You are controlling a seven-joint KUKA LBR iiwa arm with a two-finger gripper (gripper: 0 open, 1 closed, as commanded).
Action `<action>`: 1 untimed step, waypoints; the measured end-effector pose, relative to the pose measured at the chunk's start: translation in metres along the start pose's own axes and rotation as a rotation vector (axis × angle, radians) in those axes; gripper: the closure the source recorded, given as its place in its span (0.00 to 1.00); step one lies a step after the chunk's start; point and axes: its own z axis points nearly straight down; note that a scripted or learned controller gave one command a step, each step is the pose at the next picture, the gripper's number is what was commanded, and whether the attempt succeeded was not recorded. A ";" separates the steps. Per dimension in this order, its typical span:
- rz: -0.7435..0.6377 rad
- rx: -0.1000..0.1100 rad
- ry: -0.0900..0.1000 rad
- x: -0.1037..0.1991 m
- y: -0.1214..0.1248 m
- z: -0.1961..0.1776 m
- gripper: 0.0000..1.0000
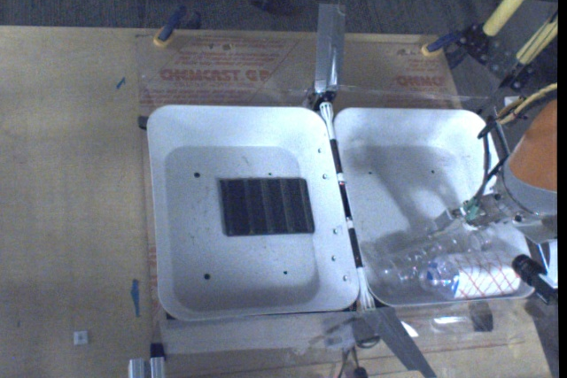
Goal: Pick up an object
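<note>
We find the claw (467, 213) low over the right bin (390, 142), near that bin's right side, where the grey arm (532, 181) with its orange band comes in from the right edge. Whether it is spread or pressed together we cannot tell, since its tip is small and blurred against the white floor. Just below and beside it, along the bin's near wall, lies a clear plastic bottle (423, 266) on its side, with a blue and white patch near its middle. Next to it, toward the near right corner, sits something with a red criss-cross pattern (489, 281); we cannot make out what it is. Whether the claw touches the bottle is not clear to us. Across the divider, the left bin (177, 217) holds a dark ribbed rectangle (266, 206) lying flat near its centre. Both bins rest on a tan wooden surface (62, 190).
</note>
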 end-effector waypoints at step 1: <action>0.027 0.006 0.001 0.050 0.009 0.011 0.00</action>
